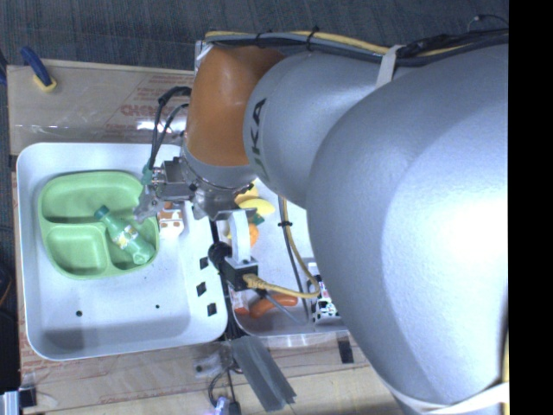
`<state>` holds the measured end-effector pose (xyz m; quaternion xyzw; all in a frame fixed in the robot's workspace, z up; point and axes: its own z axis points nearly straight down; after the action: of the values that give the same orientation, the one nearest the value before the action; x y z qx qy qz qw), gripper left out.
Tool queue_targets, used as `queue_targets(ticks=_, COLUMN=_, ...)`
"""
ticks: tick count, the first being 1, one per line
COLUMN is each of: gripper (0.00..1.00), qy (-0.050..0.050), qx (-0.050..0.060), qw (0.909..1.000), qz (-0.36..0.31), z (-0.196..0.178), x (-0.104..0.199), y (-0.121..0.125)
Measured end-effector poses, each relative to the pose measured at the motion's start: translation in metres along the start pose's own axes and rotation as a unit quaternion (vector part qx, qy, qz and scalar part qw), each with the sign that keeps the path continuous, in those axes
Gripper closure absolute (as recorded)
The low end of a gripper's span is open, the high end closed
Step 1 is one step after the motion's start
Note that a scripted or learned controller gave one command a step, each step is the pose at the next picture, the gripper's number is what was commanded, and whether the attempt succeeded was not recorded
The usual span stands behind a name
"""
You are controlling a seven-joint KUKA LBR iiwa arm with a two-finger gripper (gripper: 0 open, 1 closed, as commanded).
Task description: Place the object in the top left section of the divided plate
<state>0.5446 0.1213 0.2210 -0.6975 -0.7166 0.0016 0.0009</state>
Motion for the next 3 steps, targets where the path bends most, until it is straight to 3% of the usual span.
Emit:
queue_targets(ticks=1, gripper=1.0, qy=0.0, qx=0.001, qw=1.0, qz=-0.004, z=-0.009, x=0.001, y=0.0)
queue_targets(ticks=2, gripper=1.0, qy=0.0, qx=-0.002, qw=0.9952, qz=-0.098, z=-0.013, x=0.06, y=-0.002)
queue_targets(ticks=3, gripper=0.0, qy=0.0, qx=-0.002, qw=0.9952, qz=-0.098, z=-0.013, x=0.06, y=-0.002)
